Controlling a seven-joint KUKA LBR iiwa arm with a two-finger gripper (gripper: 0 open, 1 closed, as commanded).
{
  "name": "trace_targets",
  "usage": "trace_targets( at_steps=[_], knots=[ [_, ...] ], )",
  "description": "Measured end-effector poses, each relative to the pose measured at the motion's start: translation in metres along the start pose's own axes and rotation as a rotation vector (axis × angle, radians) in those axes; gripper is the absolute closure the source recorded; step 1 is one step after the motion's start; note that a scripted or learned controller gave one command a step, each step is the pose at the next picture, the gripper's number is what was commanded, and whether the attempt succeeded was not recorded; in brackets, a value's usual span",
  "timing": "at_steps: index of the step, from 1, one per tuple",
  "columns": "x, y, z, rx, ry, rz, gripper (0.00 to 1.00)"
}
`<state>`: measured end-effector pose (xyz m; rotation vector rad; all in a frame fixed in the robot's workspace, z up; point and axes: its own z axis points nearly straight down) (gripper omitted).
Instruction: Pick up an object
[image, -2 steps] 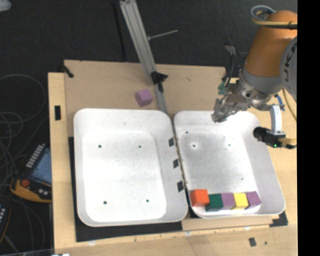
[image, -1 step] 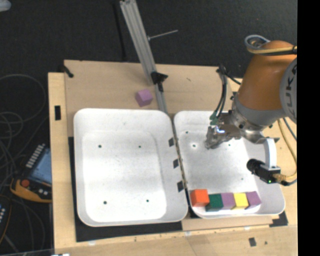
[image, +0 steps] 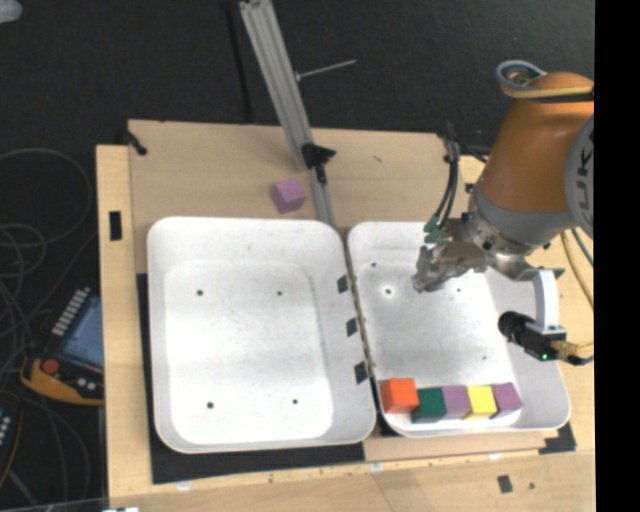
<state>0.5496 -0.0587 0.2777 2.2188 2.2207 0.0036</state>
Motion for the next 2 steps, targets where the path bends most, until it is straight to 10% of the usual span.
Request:
trace_targets(
  at_steps=[1,2],
  knots=[
    [-0.058,-0.062,0.182,0.001,0.0,0.004,1.0],
    [-0.079,-0.037,0.058,-0.006,-0.004,-0.001,1.0]
  ],
)
